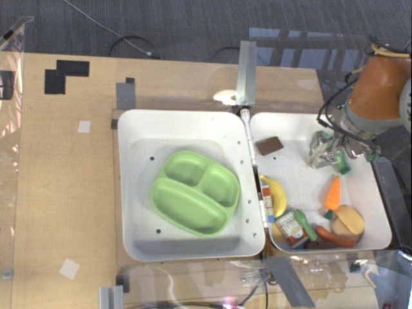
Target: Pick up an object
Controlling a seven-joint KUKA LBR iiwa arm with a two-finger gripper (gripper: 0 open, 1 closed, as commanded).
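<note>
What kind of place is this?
Probably a robot lab's grasping test bench: a robot arm over two white bins, toy food like a banana and carrot, and a green tray.

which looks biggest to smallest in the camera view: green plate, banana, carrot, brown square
1. green plate, by far the largest
2. banana
3. carrot, a little shorter than the banana
4. brown square, close to the carrot in area, so that last pair is unsure
</note>
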